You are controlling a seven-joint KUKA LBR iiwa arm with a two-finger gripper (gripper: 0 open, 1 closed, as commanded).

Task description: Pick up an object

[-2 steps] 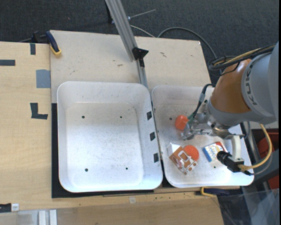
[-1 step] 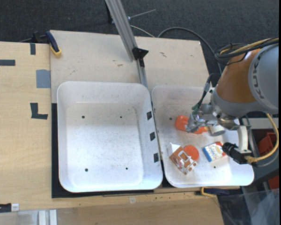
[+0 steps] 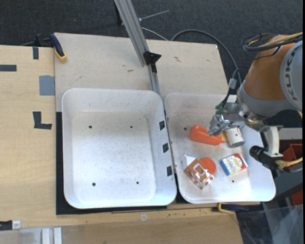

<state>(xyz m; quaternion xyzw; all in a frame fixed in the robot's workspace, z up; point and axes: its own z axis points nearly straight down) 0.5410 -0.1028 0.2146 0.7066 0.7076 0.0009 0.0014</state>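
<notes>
Inside right bin (image 3: 254,189): orange piece (image 3: 204,135), carton (image 3: 233,164); claw (image 3: 218,128) state unclear.

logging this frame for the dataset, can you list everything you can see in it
bins: 2, white, side by side on the bench
carrot-shaped toy: 1, orange, upper middle of the right bin
ball: 1, orange-red, lower part of the right bin
clear packet: 1, white and orange, against the ball
small box: 1, blue and white, right of the ball
metal pole: 1, grey, slanting above the bins
arm: 1, grey with orange band, from the right
end effector: 1, metal, at the carrot-shaped toy's right end
</notes>
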